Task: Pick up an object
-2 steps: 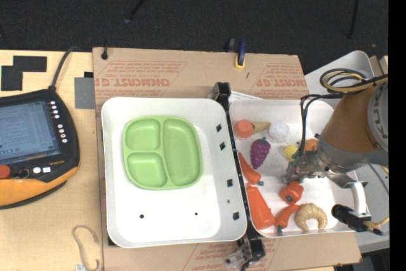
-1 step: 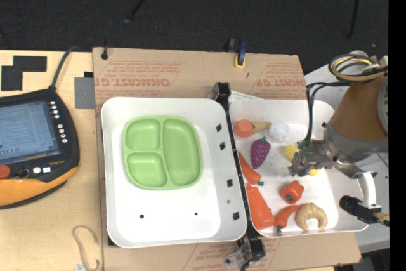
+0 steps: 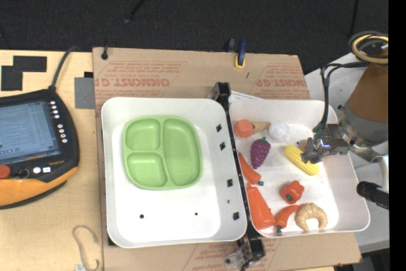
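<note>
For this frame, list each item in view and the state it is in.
Gripper: low over the right bin, at the corn; finger state unclear.
Corn: lying in the right bin, partly under the gripper.
Grapes: lying loose.
Croissant: lying near the front edge.
Red pepper: lying loose.
Carrot: lying along the left wall.
Green plate: flat in the left bin.

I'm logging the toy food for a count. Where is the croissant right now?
The croissant lies in the right bin, near its front right corner, just right of a red chili pepper and below the red bell pepper.
</note>
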